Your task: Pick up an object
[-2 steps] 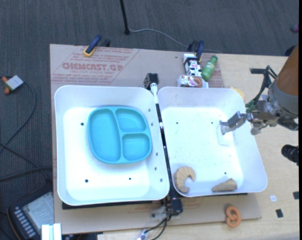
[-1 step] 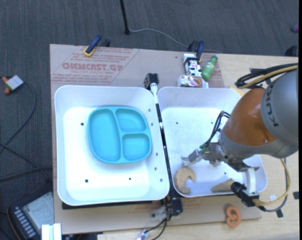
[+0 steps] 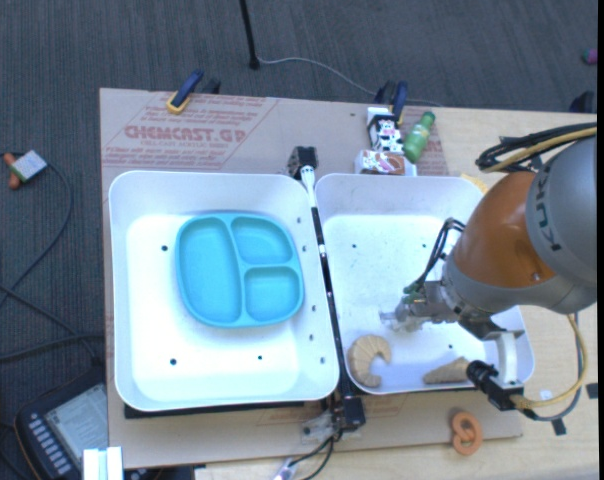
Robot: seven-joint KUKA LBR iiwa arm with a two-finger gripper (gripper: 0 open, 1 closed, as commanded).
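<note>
- Gripper (image 3: 400,315) low in right bin (image 3: 382,208), finger state unclear, can't tell.
- Croissant (image 3: 369,358) nearby: likely light, crumbly; grasp across thick middle.

Tool (image 3: 402,315) low in right bin (image 3: 382,203), apparently empty; croissant (image 3: 370,359) nearby.

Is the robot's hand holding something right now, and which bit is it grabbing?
I can't tell. The gripper hangs low in the right bin, near the croissant, with nothing visible between its fingers.
</note>
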